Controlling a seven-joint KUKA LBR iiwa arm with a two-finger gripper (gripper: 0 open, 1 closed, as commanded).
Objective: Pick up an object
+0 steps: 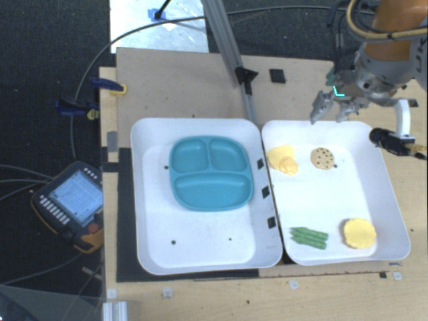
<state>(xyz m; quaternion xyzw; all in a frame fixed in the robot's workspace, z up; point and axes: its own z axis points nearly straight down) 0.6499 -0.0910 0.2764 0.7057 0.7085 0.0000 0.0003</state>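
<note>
Camera view: I see the fingers (332, 110) hanging over the far rim of the right bin (388, 179), spread apart with clear space between the tips, nothing between them. The arm (394, 19) comes in from the upper right, orange band above the wrist.

Pick candidates are all in the right bin. The cookie (323, 158) is nearest, just below the fingers and slightly to their left side in frame. The yellow piece (283, 159) sits further left of the fingers, close to the bin's left wall. The green beans (309, 237) are well below the fingers, near the front rim. The round yellow item (359, 233) is well apart from the fingers too, in the front right corner, just beside the beans.

Left bin (154, 199) is far left of the fingers and holds a blue divided plate (211, 174), lying flat. The counter (174, 85) is bare beyond both bins. A teach pendant (69, 202) lies off the counter's left edge.
</note>
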